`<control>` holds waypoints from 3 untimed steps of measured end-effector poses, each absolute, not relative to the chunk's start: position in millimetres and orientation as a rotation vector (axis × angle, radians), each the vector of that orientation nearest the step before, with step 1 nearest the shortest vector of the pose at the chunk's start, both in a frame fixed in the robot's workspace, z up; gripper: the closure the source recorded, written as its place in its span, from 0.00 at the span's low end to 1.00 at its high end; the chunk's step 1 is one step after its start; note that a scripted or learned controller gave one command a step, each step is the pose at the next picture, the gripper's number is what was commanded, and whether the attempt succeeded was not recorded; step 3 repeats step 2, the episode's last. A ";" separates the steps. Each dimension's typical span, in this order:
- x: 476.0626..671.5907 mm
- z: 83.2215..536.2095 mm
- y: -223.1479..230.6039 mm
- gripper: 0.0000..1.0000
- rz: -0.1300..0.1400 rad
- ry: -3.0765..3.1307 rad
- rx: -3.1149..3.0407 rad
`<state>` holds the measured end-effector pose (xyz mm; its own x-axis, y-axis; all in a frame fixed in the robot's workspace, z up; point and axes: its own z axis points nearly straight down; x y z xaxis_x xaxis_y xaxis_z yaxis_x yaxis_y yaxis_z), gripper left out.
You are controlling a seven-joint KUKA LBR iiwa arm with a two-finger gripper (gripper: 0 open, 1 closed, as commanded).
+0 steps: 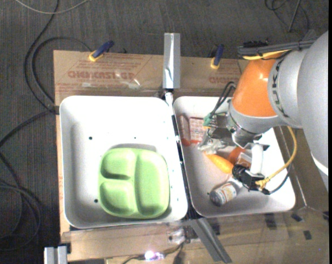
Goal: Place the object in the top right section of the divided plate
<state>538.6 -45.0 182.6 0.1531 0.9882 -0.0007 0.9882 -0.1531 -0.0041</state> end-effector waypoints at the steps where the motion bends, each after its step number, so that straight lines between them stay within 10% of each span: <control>1: 506.4 434.8 -70.7 1.00 0.003 -2.086 -2.354; 2: 483.9 277.3 -41.7 1.00 0.003 -2.311 -2.125; 3: 483.9 277.3 -41.7 1.00 0.003 -2.311 -2.125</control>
